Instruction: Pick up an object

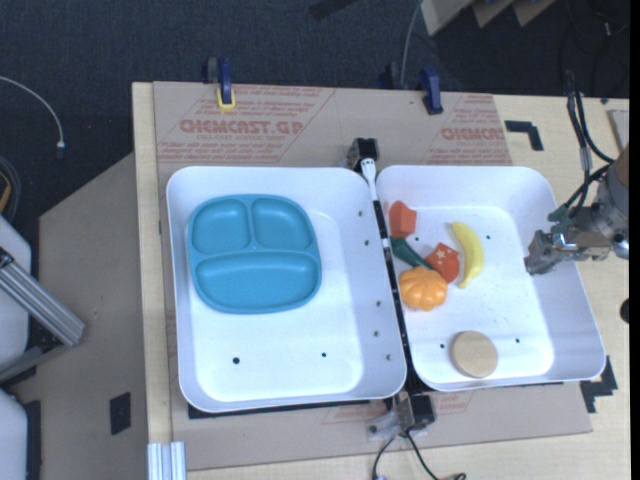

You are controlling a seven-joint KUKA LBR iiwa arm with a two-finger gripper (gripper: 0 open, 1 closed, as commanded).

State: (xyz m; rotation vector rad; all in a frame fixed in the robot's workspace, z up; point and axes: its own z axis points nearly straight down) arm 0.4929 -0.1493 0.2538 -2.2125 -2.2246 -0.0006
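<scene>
A yellow banana [468, 251], red strawberry [446, 261], orange fruit [423, 289], orange carrot [401, 219] and tan disc [474, 354] are clustered toward the right bin's [560, 353] left edge.

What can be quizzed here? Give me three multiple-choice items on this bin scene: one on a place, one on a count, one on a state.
1. Where does the blue divided plate lie?
A. In the left bin
B. In the right bin
C. On the bare bench

2. How many compartments does the plate show?
A. Two
B. Three
C. Five

3. How does the banana lie in relation to the gripper?
A. Clamped in it
B. Apart from it, on the bin floor
C. Hanging over the bin's rim

Answers:
1. A: the plate sits on the left bin's floor, toward its far left part.
2. B: two small sections at the far side, one wide one at the near side.
3. B: white bin floor shows between the banana and the gripper at the right rim.
</scene>
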